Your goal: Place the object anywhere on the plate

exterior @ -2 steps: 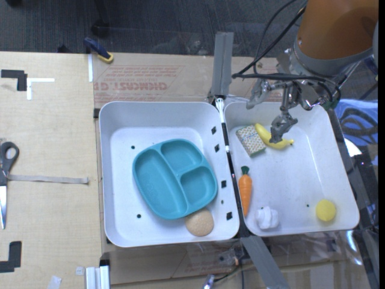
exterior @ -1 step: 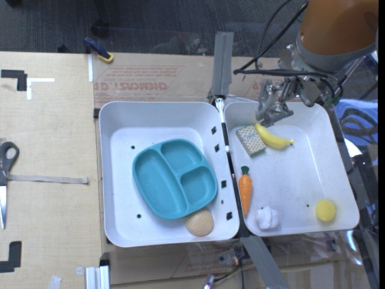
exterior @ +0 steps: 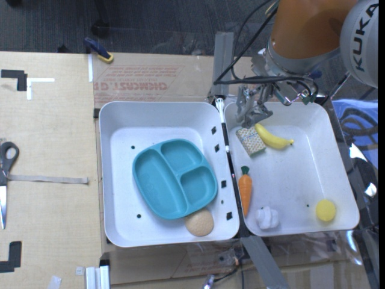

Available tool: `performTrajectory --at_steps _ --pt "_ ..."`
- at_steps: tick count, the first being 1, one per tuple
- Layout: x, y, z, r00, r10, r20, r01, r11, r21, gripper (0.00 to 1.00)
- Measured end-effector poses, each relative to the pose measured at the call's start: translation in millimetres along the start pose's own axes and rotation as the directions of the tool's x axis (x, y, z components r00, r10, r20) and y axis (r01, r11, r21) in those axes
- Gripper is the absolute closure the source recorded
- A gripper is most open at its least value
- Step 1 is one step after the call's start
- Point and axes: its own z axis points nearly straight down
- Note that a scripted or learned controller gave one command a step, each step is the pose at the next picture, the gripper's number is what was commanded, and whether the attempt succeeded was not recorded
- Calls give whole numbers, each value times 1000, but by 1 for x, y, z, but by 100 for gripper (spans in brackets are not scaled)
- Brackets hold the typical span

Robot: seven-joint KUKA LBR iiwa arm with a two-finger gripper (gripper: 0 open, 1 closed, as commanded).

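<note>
I saw the banana (exterior: 274,138) lying in the right bin (exterior: 337,161), beside the sponge (exterior: 251,141), with the gripper (exterior: 251,109) just above them; I could not tell its state. I judged a clean grasp mid-banana, clear of the sponge, best before crossing to the plate (exterior: 174,177).

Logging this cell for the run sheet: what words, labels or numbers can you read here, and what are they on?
"KUK", cut off by the frame edge: on the grey arm.
Red print on the cardboard behind the bins: upside down and blurred, not readable.
Nothing legible on the plate, the bins or the items in them.
</note>
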Motion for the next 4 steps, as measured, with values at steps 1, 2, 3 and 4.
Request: performTrajectory --at_steps 1,2,3,4 --pt "16 -45 -26 999 -50 3 50 999 3 100" --pt "42 -112 -76 973 -231 4 231 973 4 100" --pt "50 -127 -231 963 -270 4 270 963 5 100" --pt "63 -101 -114 716 -698 1 698 716 -2 100"
